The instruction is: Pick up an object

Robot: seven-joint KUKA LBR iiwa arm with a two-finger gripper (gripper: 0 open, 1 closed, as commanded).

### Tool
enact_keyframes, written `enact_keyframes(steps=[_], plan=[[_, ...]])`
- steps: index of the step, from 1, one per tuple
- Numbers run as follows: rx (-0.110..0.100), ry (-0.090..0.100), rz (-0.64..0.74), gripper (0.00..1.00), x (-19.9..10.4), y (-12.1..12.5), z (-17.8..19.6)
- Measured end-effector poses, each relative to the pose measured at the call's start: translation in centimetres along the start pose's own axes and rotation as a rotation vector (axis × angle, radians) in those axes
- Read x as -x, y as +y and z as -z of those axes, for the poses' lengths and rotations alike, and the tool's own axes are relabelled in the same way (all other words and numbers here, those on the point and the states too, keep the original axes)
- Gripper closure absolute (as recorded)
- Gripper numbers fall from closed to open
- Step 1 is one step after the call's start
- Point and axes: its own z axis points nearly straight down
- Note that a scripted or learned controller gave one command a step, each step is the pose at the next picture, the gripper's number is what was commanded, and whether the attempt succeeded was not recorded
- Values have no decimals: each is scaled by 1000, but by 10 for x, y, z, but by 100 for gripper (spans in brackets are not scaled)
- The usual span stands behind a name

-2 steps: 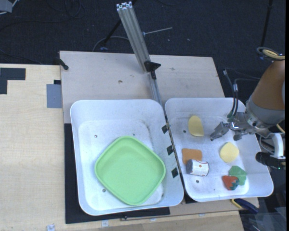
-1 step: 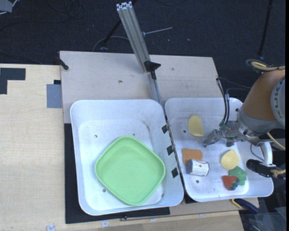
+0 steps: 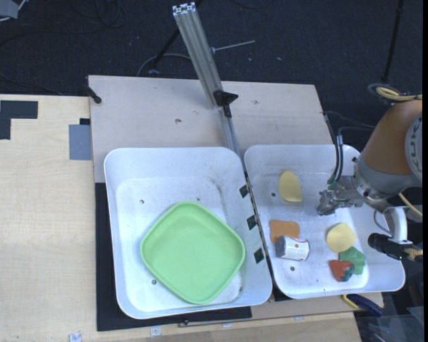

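From the camera above, the arm reaches in from the right and hangs its tool over the right bin. The tool sits low in the bin's middle, between a pale yellow piece to its left and a round yellow piece just below it. Whether the tool is spread or pressed together cannot be told at this size, and nothing shows in its grip. An orange block, a small white cup and a red and green toy lie nearby. A green plate rests in the left bin on the counter.
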Motion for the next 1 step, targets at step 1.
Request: enact_keyframes(steps=[1], plan=[[4, -1, 1, 100, -4, -6, 58]])
